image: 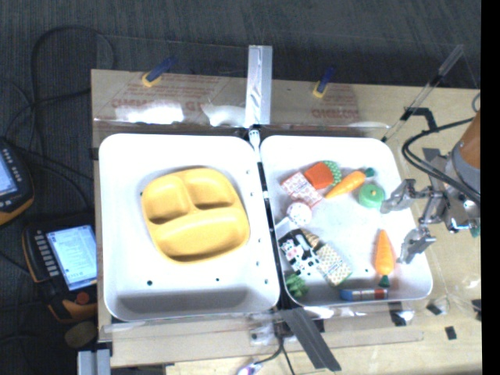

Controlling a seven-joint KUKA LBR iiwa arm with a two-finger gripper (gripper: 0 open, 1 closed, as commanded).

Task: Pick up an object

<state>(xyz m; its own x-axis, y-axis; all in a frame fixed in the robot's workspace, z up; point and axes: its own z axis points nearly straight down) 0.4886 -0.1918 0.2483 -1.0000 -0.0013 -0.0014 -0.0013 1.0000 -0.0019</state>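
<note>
The gripper hovers over the right bin's right edge, fingers spread apart and holding nothing. Just left of its lower finger lies an orange carrot; a green round toy sits beside its upper finger.

The arm is cut off by the right edge. At the left edge, a screen is cropped. Small toys near the divider blur together.

Silvery metal fingers on a grey wrist with an orange band and black cables.
</note>
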